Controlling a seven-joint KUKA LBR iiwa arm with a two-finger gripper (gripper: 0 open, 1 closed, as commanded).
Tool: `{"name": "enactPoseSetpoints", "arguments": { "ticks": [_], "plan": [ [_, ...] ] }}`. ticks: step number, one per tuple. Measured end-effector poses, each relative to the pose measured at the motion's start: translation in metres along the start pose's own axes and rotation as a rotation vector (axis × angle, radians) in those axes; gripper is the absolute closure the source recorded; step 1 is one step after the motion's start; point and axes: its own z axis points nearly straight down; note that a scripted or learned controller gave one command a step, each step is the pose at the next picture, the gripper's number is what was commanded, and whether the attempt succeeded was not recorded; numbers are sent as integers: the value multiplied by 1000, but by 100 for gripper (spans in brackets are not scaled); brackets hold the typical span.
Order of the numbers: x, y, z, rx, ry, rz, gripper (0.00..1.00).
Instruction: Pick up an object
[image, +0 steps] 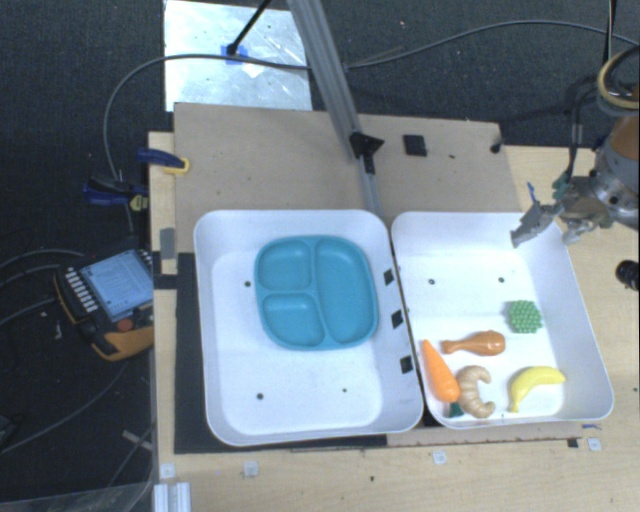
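1. A brown counter (270, 150) seen from above carries two shallow white bins side by side: a left bin (225, 400) and a right bin (455, 250).
2. The left bin holds a blue plate (316, 291) with three compartments, lying flat in the bin's upper middle.
3. Five toy foods sit in the lower part of the right bin, toward the lower right of the frame.
4. An orange carrot (439, 370) lies at the left of the group, touching a tan, curled peanut-like piece (476, 391) just beside it.
5. A brown drumstick (477, 345) lies just above those two.
6. A green, bumpy round piece (523, 317) sits above and to the right of the drumstick, apart from it.
7. A yellow banana (535, 384) lies at the lower right, near the bin's corner.
8. The robot's hand (553, 226) hangs at the upper right edge of the right bin, well apart from the toy foods; its two fingers are spread open with nothing between them.
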Motion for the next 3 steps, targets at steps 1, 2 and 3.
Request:
{"name": "enactPoseSetpoints", "arguments": {
  "ticks": [1,2,3],
  "plan": [
    [-8,-7,50,4,0,4,0],
    [-9,-12,111,4,1,4,0],
    [-9,-12,163,2,0,4,0]
  ]
}}
